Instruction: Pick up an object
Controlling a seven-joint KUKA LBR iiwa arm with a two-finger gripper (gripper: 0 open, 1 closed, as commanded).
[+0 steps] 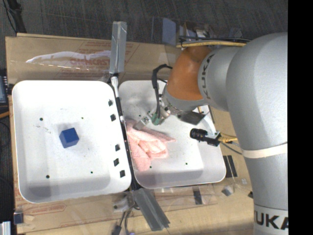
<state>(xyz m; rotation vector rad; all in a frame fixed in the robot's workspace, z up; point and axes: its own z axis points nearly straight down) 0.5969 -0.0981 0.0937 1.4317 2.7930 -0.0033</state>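
Against the left wall of the right bin point(210, 173) lies a crumpled pink cloth point(145, 147), spread toward the bin's middle and its near edge. Hand point(155, 118) sits just above the cloth's upper end, close to it; contact cannot be judged at this angle. Whether the hand is wide or narrow cannot be told, and nothing is seen gripped in it. Grey arm point(254, 92), orange band point(188, 77) above the wrist, covers the bin's right side. Black cable point(157, 80) loops off the wrist. Left of the cloth, across the divider, a blue cube point(69, 137) rests in the left bin point(29, 190). Both bins stand on a tan surface point(58, 58).
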